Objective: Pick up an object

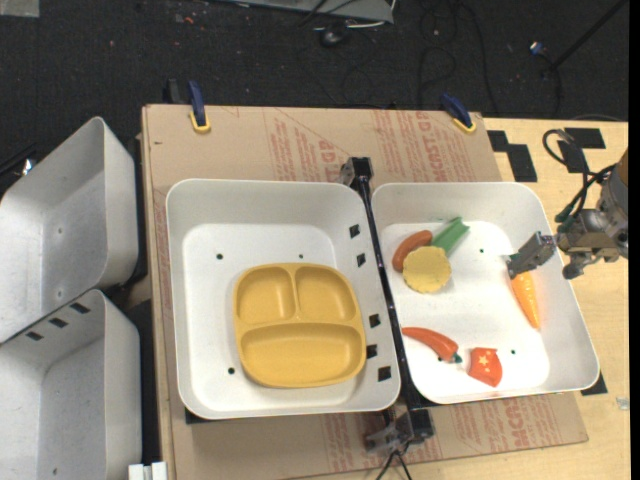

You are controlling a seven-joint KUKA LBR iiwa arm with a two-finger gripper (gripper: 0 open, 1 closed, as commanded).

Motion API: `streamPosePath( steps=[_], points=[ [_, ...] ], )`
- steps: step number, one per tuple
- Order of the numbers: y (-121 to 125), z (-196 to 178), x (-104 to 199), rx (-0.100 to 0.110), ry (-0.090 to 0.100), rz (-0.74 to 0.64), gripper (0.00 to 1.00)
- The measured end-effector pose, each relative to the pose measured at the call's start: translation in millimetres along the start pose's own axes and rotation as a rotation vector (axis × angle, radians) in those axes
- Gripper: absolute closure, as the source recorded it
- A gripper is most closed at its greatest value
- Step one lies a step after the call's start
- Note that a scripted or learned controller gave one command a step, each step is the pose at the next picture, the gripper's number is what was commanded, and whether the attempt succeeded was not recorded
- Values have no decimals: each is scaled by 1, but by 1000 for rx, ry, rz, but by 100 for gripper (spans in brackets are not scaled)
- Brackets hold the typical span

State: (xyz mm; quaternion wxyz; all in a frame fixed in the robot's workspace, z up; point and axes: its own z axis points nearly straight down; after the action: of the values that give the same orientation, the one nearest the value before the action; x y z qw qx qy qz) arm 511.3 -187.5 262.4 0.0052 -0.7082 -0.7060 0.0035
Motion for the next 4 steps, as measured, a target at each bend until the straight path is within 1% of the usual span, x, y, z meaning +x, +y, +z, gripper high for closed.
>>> streamPosePath(
  steps=[1,2,3,4],
  points=[
    [2,-6,1,-12,-3,-4,0],
    [-2,50,-9,-7,-1,-1,0],
    [3,94,-9,-8,-1,-2,0],
    [3,141,0,-8,-1,-3,0]
  ],
)
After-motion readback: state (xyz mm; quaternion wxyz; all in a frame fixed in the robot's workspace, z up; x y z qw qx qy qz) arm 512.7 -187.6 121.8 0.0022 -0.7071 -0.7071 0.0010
